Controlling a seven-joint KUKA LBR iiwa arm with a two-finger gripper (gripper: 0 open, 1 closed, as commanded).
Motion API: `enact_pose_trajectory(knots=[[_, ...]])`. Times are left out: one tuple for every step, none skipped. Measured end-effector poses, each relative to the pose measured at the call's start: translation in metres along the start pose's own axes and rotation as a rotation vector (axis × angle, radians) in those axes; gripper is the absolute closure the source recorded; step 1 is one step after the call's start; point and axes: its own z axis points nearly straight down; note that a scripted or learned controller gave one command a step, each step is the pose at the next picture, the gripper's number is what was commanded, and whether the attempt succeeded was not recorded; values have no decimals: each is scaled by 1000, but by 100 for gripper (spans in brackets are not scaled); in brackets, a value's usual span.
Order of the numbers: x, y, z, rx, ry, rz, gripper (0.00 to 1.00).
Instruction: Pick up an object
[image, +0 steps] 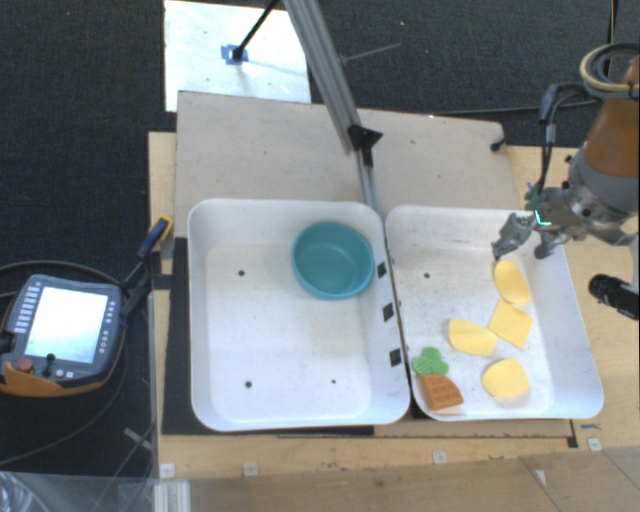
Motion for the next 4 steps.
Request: enact_pose_trajectory(knots=[[0,0,0,0,0,0,0],[-1,-2,62,5,1,1,0],[3,-3,124,5,1,0,0],[3,-3,169,4,1,0,0]])
